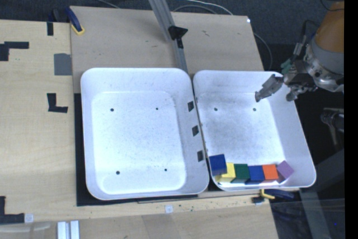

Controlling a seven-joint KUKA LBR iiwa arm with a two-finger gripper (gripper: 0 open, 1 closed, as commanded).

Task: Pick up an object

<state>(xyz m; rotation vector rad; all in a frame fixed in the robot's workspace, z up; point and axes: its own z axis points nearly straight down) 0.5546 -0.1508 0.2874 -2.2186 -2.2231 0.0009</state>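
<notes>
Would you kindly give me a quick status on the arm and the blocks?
Gripper open, holding nothing, over right bin's far right edge. Coloured blocks in a row along its near wall, untouched. Nothing between.

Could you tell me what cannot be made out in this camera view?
- Hand: small and blurred over the right bin's far rim; whether it is open is unclear.
- Arm: cut off by the right edge.
- Row of coloured blocks: packed together, so their count and full shapes are uncertain.
</notes>
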